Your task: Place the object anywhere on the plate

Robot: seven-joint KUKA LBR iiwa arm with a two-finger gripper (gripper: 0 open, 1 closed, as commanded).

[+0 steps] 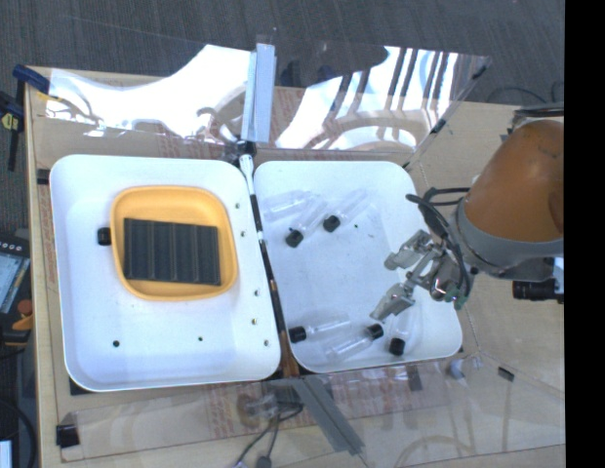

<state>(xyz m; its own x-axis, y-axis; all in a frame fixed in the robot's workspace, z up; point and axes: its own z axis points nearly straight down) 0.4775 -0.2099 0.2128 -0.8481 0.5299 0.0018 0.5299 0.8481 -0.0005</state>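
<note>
Your task's things, the clear plastic vials with black caps, all lie in the right bin (283,188). Two are near its far-left part, one vial (304,226) with its cap toward you and a second vial (343,210) just beside it. Three more sit along the near edge: a vial (320,331) at the left, another vial (356,342) near the middle, and a black-capped one (395,343) close by it. None of them is on the plate.

The plate (137,208) is the yellow one in the left bin (78,310), and it carries a dark ribbed slab (173,252). You can see a small black piece (104,236) at its left rim, and I cannot tell what that is.

The pincer (404,279) hangs over the right part of the right bin, above the near cluster of vials. Its fingers stand apart and nothing lies between them, so you hold no vial at this point.

By my reading, nothing of the task is done. What is left is the whole of it: close on one vial, lift it, carry it across the divider (262,252) between the bins, and set it on the plate. The clear, round vials may well roll or slip from a grasp.
</note>
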